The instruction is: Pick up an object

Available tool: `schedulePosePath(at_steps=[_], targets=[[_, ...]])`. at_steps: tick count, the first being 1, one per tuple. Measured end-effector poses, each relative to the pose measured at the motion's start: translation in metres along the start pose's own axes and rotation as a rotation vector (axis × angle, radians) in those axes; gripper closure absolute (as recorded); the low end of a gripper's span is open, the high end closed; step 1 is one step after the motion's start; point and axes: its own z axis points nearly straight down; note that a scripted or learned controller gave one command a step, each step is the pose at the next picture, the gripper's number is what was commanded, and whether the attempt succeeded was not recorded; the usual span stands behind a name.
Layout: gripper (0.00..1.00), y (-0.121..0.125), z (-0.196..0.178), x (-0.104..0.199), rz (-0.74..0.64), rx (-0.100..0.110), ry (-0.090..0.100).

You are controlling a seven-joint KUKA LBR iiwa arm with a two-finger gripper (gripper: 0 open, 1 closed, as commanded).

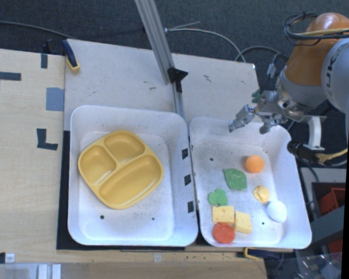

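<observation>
While the gripper [252, 122] hangs over the far rim of the right bin [298, 191], its two fingers [239, 121] stand apart with nothing between them. Grey with an orange band, the arm [321, 56] reaches in from the right and stays well apart from the food pieces below. Open white floor stretches between the gripper and the nearest piece, an orange ball [255, 164] lying alone near the middle of the bin. Toward the near rim the room tightens: a dark green leafy piece [235, 180] sits just beside a smaller green clover-shaped piece [218, 197], and two yellow cheese-like blocks [223, 214] lie touching, one [243, 223] nearer the near wall. A red tomato-like piece [223, 233] rests against the near rim, touching the blocks. By the right wall, a small yellow lump [261, 194] lies just beside a white egg [277, 211]. That makes eight pieces in this bin: two green, two yellow blocks, and one each of orange, red, yellow lump and white. Alongside, the left bin [78, 218] holds one yellow divided plate [121, 168] with three compartments, ringed by bare floor on all sides.
</observation>
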Motion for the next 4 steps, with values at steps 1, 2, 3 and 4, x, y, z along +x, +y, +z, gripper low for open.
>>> schedulePosePath(at_steps=[1, 2, 3, 4], targets=[[0.0, -0.015, -0.054, 0.041, -0.003, -0.005, 0.001], [0.0, -0.093, 0.078, 0.016, 0.005, 0.012, 0.001], [0.0, -0.139, -0.018, -0.046, 0.008, -0.006, -0.005], [0.0, -0.111, 0.07, -0.077, 0.004, 0.007, 0.0]])
